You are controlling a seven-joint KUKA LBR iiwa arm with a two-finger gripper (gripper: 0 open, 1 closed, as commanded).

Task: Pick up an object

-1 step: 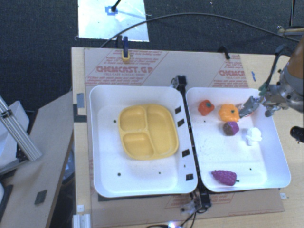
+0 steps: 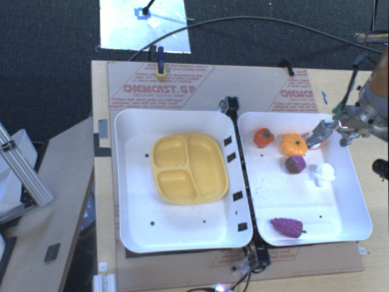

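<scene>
A: Two white bins on the tabletop point(image 2: 200, 81), side by side. Left bin point(image 2: 130, 163) carries a yellow divided plate point(image 2: 188, 168), three compartments, lying flat near the bin's middle.

B: And the right bin point(image 2: 358, 212)?

A: Five small items. An orange-red toy pepper point(image 2: 263, 137) toward the far left corner. Just beside it to the right, a yellow-orange toy pumpkin point(image 2: 293, 144). Near that, a little closer to the camera, a dark purple round fruit point(image 2: 295, 164), possibly a plum, close to the pumpkin; touching or not, can't tell. A small white object point(image 2: 324, 174) sits right of the plum, shape unclear. A purple bunch of grapes point(image 2: 287, 227) lies well apart from the rest, near the front wall.

B: Arm position?

A: Enters from the right edge, grey wrist body over the right bin's far right corner. The gripper point(image 2: 317, 137) slants down and leftward, its metal tip just beside the pumpkin's right side, at or near contact.

B: State of the jaws?

A: Can't tell. They read as one pale metallic wedge at this angle; no gap resolvable. Nothing visibly between them.

B: So the pumpkin is the nearest candidate?

A: Nearest to the tip, yes. It rests on the bin floor, as do the pepper, plum, white object and grapes.

B: Anything else on the tabletop?

A: Brown board with red printed lettering under the bins, and black cable running across behind them.
</scene>
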